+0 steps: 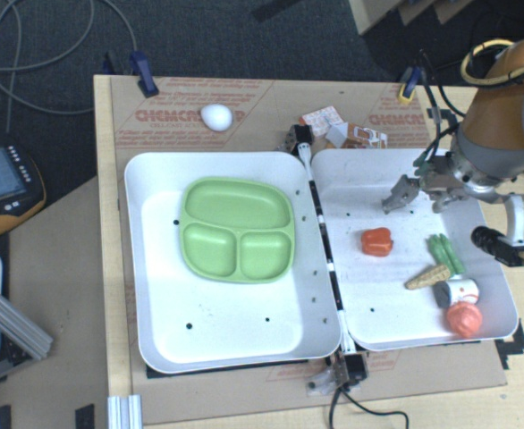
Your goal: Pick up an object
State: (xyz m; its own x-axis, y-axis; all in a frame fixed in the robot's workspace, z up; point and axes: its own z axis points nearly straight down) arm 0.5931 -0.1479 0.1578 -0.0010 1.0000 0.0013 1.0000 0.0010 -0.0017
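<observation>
A: What's on the bench?

B: 2 white bins. The left bin carries a green plate with 3 sections. The right bin has the arm above its far right corner.

A: And the claw?

B: The gripper hangs over the bin floor, fingers spread apart, nothing between them.

A: The smaller things?

B: A red pepper lies just below the gripper, apart from it. At the right sit a green bean and a red radish.
</observation>
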